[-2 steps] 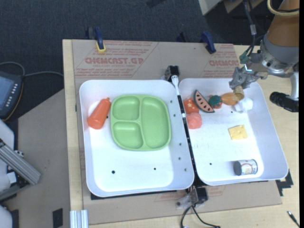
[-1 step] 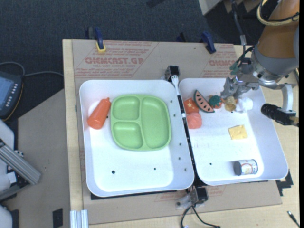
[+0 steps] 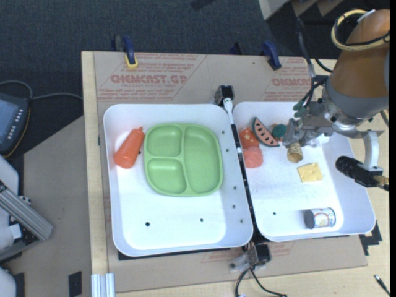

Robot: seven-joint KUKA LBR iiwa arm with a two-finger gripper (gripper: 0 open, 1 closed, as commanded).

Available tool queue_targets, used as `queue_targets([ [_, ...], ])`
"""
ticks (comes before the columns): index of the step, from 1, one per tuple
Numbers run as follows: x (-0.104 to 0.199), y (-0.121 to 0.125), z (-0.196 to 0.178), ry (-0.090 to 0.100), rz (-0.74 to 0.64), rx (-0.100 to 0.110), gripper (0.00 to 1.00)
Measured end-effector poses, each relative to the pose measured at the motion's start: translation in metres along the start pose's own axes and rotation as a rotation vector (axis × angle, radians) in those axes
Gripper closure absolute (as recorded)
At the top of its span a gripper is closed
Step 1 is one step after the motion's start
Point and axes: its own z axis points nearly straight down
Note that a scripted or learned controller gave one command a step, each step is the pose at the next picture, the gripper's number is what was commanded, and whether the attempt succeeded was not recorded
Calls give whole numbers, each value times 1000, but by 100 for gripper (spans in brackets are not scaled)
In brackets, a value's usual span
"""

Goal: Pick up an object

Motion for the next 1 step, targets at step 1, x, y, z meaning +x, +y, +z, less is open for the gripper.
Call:
queue_targets([
  [1,24,-48,17,1,1,1,100],
])
